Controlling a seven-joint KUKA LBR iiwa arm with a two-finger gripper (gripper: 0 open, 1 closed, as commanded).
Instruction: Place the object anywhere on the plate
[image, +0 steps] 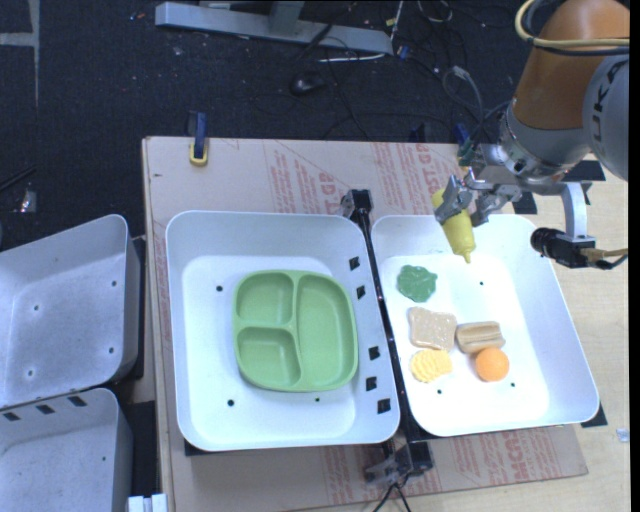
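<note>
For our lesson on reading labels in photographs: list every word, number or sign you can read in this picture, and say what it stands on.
"UK": part of a larger word, on the grey arm at the picture's right edge.
Red printing on the cardboard sheet under the bins: upside down, too blurred to read.
Nothing else bears text.

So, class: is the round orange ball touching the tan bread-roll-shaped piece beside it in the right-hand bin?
Touching. The camera view shows the orange ball pressed against the lower edge of the tan roll, with no white bin floor between them.

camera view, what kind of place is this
Probably a robotics lab test bench, not a kitchen: two white bins clamped on scuffed board, toy food beside a green plate, loose cables on dark floor, and an arm's pincer holding a yellow bottle.
</note>
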